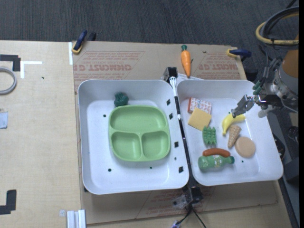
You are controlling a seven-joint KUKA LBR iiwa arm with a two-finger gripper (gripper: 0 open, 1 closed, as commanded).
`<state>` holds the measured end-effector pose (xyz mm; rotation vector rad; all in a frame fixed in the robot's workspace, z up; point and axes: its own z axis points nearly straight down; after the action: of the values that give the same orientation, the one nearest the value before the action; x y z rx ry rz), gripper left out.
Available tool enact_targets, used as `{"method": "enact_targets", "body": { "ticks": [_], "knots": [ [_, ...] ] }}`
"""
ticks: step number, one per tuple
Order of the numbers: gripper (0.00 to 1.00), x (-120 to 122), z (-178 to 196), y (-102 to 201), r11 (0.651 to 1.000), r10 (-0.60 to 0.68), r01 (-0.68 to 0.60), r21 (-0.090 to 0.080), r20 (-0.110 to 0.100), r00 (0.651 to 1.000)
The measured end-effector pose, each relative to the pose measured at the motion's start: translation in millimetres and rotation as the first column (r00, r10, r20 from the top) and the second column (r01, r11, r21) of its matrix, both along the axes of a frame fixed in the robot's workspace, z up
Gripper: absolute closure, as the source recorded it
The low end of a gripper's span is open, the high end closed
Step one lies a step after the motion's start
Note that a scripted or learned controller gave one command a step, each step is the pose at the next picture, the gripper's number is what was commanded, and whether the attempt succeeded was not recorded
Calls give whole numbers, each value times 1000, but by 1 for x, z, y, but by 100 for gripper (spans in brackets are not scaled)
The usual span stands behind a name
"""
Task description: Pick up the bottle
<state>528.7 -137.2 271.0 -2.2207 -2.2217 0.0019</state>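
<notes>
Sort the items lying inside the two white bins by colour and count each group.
Green: 4, plate, broccoli, bottle, ridged piece
Yellow: 2, cheese, banana
Tan: 2, cone, round biscuit
Red or orange: 2, sausage, patterned card
Total: 10

Bench (38, 141): light wooden top, seen from above at a slant.
Cardboard sheet (109, 63): brown, printed lettering, flat on the bench beneath both bins.
Left bin (90, 141): shallow, white, on the cardboard.
Right bin (266, 165): shallow, white, touching the left bin along 1 edge.
Toy carrot (185, 61): orange, on the cardboard just behind the bins.
Clamps (80, 41): 2, blue and yellow, at the cardboard's far corners.
</notes>
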Motion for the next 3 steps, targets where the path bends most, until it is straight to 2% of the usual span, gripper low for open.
{"method": "enact_targets", "body": {
  "ticks": [1,2,3],
  "knots": [
    [100,0,9,0,1000,0,0,-1,0,1000],
    [100,-31,-61,50,983,-185,185,0,-1,983],
    [100,-52,-49,158,1000,-17,17,0,-2,1000]
  ]
}}
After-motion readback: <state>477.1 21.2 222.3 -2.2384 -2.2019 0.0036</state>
